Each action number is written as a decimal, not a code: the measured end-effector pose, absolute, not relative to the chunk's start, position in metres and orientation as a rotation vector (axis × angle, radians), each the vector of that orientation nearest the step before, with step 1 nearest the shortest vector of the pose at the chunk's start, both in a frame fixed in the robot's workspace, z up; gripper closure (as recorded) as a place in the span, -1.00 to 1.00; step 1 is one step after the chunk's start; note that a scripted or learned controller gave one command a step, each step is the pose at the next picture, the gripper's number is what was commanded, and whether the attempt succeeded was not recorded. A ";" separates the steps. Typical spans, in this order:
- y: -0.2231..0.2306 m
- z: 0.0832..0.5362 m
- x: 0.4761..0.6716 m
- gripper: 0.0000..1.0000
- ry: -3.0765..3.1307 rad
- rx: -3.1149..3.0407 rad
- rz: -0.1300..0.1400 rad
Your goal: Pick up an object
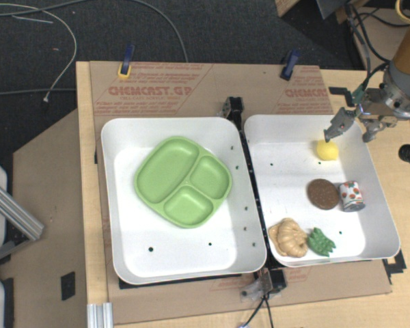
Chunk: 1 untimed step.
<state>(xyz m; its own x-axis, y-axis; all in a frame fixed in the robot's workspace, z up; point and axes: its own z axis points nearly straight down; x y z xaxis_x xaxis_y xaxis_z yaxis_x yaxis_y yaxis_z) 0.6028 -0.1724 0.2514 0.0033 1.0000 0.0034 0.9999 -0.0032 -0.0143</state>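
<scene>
My gripper (353, 130) hangs over the far right part of the right bin (280, 139), fingers (339, 127) spread open with nothing between them. A small yellow object (328, 150) lies just below and left of the left finger. Nearer the front sit a brown round disc (323, 193), a small white can with red spots (352, 196), a tan pastry-like object (289, 237) and a green leafy piece (321, 241).
The left bin (123, 142) holds a green divided plate (183, 181). A black clamp (233, 106) sits between the bins at the back. Blue clips (126, 60) (290, 64) hold the cardboard base. Cables run off the bench at the right rear.
</scene>
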 end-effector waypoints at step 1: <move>-0.172 0.259 0.605 -1.00 -2.221 -2.220 0.000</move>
<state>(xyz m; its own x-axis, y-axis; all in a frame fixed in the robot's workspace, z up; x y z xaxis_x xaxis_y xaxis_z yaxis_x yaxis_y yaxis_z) 0.6052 -0.1718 0.2594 -0.0003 1.0000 0.0006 1.0000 0.0003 -0.0007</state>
